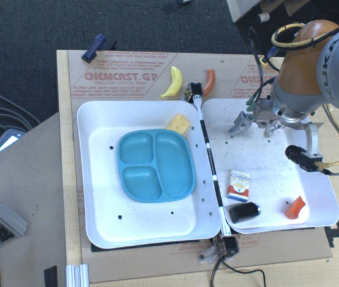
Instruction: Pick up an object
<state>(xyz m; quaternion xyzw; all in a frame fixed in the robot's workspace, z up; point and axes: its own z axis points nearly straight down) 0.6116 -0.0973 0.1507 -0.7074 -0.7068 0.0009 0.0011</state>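
My gripper (254, 126) hangs over the back part of the right bin (318, 187), fingers spread open with nothing between them. Below it, nearer the front, a small white, red and blue packet (238, 185) lies on the bin floor. A black object (244, 211) rests at the front left corner of this bin, and an orange piece (295, 207) sits at the front right. The left bin (91, 160) holds a blue divided plate (156, 164) and a yellow block (178, 124) behind it.
A toy banana (173, 82) and an orange stick-shaped item (208, 81) lie on the cardboard behind the bins. A blue clip (93, 48) sits at the board's back left corner. The arm's orange band (304, 52) rises at the right.
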